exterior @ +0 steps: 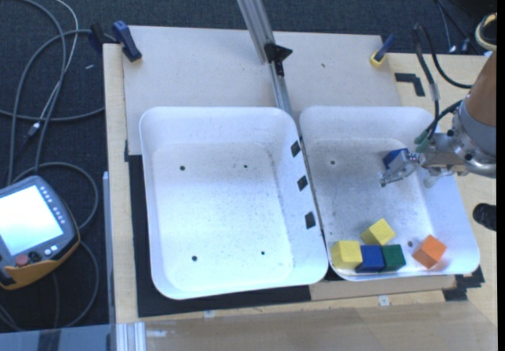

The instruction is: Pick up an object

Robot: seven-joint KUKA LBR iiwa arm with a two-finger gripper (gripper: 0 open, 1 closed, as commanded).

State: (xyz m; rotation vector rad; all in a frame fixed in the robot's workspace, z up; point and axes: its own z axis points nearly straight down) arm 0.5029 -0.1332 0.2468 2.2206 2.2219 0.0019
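My two-finger gripper over right white bin, holding nothing visible; finger gap: cannot tell. Nearest target, yellow cube, lies below, toward near rim, blocks clustered there.

No legible text, labels, brands or numbers anywhere on bench or bins.

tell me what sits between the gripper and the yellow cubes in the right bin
Nothing: in the camera view, only bare speckled floor of the shallow white right bin separates the gripper from the tilted yellow cube and its neighbours.
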